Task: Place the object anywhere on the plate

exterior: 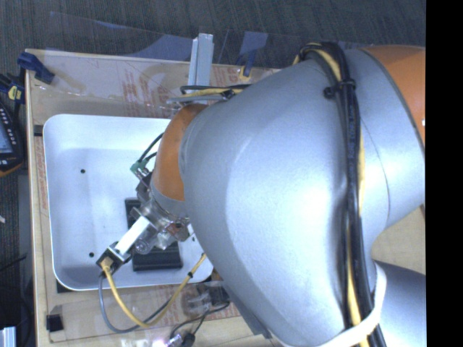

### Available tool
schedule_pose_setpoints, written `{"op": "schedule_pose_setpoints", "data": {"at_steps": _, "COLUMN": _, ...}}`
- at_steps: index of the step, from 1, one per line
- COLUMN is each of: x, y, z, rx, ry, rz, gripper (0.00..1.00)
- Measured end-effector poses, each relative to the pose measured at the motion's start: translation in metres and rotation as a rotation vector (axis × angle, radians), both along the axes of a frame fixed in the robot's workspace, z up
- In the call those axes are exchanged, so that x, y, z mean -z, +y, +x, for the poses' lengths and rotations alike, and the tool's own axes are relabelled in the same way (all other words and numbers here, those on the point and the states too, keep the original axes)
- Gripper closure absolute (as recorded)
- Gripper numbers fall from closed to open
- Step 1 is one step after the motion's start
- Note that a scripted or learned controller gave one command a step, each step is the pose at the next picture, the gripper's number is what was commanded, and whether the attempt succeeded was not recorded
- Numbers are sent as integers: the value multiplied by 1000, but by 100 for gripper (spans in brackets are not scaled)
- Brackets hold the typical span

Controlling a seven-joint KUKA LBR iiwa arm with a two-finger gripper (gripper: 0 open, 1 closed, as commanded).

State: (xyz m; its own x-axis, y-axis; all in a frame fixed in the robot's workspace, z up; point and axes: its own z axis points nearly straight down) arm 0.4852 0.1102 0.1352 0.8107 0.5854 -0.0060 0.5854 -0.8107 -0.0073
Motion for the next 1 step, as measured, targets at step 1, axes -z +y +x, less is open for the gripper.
{"op": "schedule_pose_setpoints", "data": {"at_steps": 1, "x": -90, "y": -59, "z": 24, "rx": 8, "ry": -5, "rz": 0, "gripper": 100}}
